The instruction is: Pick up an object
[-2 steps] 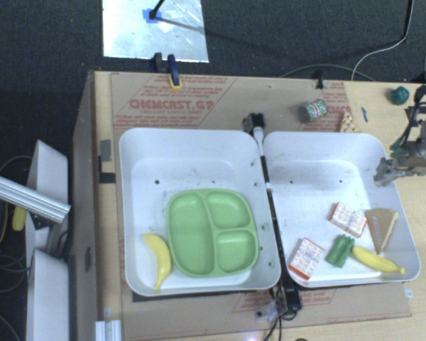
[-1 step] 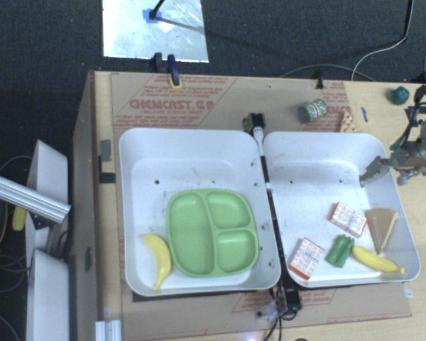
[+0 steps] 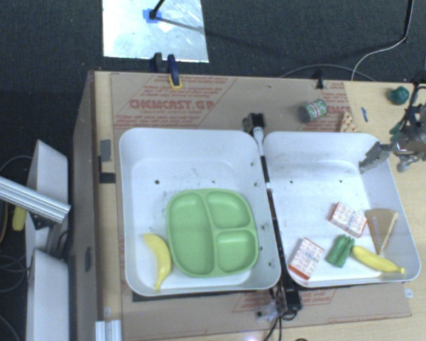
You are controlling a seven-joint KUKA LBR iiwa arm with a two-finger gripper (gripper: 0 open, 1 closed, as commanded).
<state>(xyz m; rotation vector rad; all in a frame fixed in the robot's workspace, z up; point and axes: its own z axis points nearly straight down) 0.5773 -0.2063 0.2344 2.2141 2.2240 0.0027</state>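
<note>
1. You have two white bins side by side: the left bin [image 3: 138, 151] and the right bin [image 3: 319, 155], meeting at a dark seam near the bench's middle.
2. In the left bin, a green divided plate [image 3: 211, 231] fills the near half, and a yellow banana [image 3: 158, 258] lies just beside its left edge, close to the bin's near-left corner. The far half of that bin's floor is bare.
3. In the right bin, everything sits along the near edge: a red-and-white carton [image 3: 307, 256], a green item [image 3: 339, 251] just right of it, a second banana [image 3: 376, 260] touching or nearly touching the green item, another red-and-white packet [image 3: 348, 219] further back, and a tan wedge [image 3: 381, 227] beside it, near the right wall.
4. The far half of the right bin is open floor.
5. The gripper [image 3: 375, 156] hangs at the right bin's far-right rim, well apart from all the objects, with the arm reaching in from the right edge.
6. You cannot tell from this view whether it is open or closed; nothing shows between its tips.
</note>
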